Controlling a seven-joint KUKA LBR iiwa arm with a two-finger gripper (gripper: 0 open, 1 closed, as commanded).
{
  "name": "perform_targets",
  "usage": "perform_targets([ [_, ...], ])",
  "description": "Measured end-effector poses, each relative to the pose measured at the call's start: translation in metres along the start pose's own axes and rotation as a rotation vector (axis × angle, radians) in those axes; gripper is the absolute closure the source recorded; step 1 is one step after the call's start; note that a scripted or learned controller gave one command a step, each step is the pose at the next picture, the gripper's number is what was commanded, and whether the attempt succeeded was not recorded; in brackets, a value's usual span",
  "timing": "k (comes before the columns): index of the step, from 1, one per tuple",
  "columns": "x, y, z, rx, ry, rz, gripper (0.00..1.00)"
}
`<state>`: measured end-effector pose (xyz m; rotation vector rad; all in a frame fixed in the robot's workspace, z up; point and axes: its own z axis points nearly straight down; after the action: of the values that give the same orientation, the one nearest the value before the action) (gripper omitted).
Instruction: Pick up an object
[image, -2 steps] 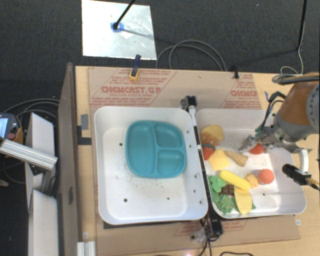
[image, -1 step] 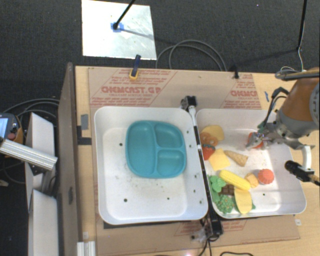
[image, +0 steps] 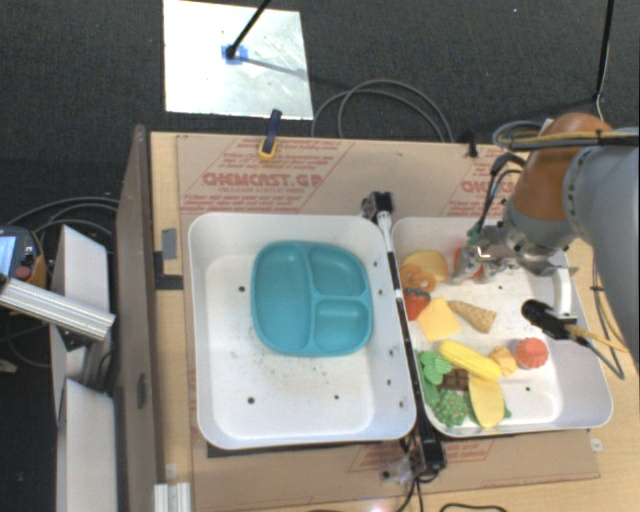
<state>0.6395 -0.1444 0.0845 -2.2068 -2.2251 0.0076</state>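
The right bin (image: 585, 400) holds several toy foods. Among them are an orange-yellow round piece (image: 425, 266), a yellow cheese square (image: 438, 318), a tan cone (image: 473, 316), a yellow corn-like piece (image: 468, 358) and a red tomato (image: 532, 352). Green pieces (image: 436, 368) and a yellow slice (image: 487, 401) lie at the bin's front. My gripper (image: 480, 254) hangs low over the back of this bin, just right of the round piece and beyond the cone. A small reddish thing (image: 462, 261) sits against the gripper's left side; whether it is held is unclear.
The left bin (image: 230, 400) holds a teal divided plate (image: 311, 298). A black divider clamp (image: 379, 208) sits between the bins at the back. The grey arm (image: 600, 190) and a black part (image: 546, 318) with cables overhang the right bin's right side.
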Motion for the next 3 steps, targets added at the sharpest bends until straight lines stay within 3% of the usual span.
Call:
perform_targets([
  [1,0.071,0.003,-0.107,-0.02,-0.001,-0.003,1.0],
  [2,0.066,0.001,-0.1,-0.012,-0.002,0.004,0.0],
  [3,0.04,0.023,-0.083,-0.013,-0.004,0.009,0.0],
])
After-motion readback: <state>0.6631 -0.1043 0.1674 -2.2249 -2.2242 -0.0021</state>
